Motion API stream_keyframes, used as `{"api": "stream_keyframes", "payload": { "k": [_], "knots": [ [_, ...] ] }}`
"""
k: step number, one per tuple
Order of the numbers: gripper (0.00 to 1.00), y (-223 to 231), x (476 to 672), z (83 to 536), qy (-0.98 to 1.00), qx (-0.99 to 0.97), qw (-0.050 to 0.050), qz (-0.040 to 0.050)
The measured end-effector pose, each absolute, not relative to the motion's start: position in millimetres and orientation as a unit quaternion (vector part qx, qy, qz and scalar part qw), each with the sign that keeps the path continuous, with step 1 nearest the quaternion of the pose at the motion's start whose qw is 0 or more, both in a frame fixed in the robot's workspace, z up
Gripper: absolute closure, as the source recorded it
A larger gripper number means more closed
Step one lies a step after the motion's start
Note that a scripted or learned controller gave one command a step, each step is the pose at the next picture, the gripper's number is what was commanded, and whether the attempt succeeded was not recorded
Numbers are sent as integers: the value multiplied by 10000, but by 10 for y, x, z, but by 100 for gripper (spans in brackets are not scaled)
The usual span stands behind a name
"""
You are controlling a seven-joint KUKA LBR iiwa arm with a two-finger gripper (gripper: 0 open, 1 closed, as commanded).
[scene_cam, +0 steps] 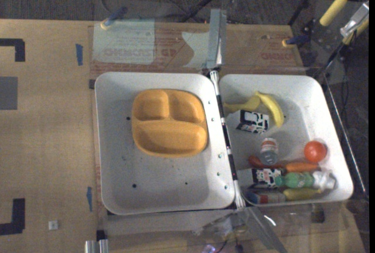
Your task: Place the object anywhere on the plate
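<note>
An orange divided plate point(170, 136) with three compartments lies in the upper middle of the left white bin point(117, 170); nothing rests on it. The right white bin point(307, 106) holds the loose objects. A yellow banana point(262, 104) lies at its back left, with a small black-and-white carton point(252, 122) just in front of it. A clear bottle point(269, 150) stands near the bin's middle, and an orange-red ball point(315, 151) sits to its right.
Along the right bin's front wall lie an orange carrot-like piece point(302, 167), a second cow-print carton point(268, 176), a green bottle point(300, 180) and a yellow item point(293, 194), packed close together. A metal divider point(222, 129) separates the bins. Tripod legs stand behind the bench.
</note>
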State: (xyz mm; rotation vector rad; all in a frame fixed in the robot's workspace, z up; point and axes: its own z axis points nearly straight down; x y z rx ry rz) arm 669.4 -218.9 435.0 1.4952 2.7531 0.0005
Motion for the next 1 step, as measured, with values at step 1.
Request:
{"api": "stream_keyframes", "payload": {
  "k": [1],
  "knots": [
    [0,-2224,6677,4351,9657,2598,25,4]
  ]
}}
